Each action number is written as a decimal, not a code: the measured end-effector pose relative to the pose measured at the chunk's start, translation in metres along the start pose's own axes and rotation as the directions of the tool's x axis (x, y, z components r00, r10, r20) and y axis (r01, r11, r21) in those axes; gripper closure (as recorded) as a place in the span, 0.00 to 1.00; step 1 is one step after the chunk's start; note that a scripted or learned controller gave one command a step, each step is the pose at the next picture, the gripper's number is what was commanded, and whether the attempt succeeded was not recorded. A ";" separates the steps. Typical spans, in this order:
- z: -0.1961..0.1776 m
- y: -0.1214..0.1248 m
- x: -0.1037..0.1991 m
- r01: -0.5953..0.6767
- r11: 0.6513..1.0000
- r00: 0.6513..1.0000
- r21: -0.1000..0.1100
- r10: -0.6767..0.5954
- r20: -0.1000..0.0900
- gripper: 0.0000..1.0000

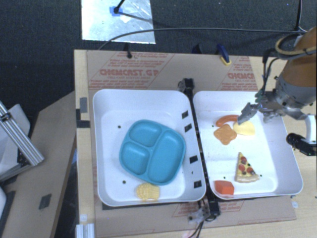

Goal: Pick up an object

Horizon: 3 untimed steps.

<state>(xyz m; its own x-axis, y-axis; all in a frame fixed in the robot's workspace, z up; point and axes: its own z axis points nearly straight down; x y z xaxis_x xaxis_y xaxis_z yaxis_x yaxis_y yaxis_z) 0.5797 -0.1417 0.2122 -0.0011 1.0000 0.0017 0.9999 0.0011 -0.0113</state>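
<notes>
Gripper (246, 116) sits low over the right bin (277, 148), grey metal fingers angled down and toward the bins' shared divider. Finger spacing: cannot tell, the tips merge into one grey shape. Nothing is visibly clamped between them.

Directly at the fingertips, touching or just under them: a pale yellow, smooth, rounded wedge (245, 129), cheese-like. Just beyond the tip, toward the divider: a glossy orange-red sausage (227, 119), curved and slim. Just below that, and beside the yellow wedge: a flat tan-orange piece (225, 134) with lobed edges, matte.

Further from the gripper, toward the near rim of the same bin: a triangular pizza slice (245, 168), yellow crust, red dots on top. Next to it, in the near corner by the divider: a blocky red-orange chunk (224, 187).

Left bin (106, 133), well away from the gripper: a blue plastic tray (152, 151), rounded, three compartments, smooth. At its near edge lies a yellow ridged item (148, 192), bumpy surface, like corn.

Both bins are shallow white plastic, resting on brown printed cardboard (129, 71).
</notes>
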 end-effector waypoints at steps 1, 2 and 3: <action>-0.007 0.003 0.000 0.003 1.000 1.000 -0.012 -0.003 0.002 0.00; 0.036 0.005 0.006 0.002 1.000 1.000 -0.010 -0.002 0.002 0.00; 0.098 0.009 0.007 0.001 1.000 1.000 -0.008 -0.001 0.001 0.00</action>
<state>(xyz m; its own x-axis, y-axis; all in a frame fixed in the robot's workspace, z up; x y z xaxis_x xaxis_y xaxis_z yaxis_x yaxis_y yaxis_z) 0.5873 -0.1341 0.1142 -0.0020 1.0000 0.0007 1.0000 0.0020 -0.0032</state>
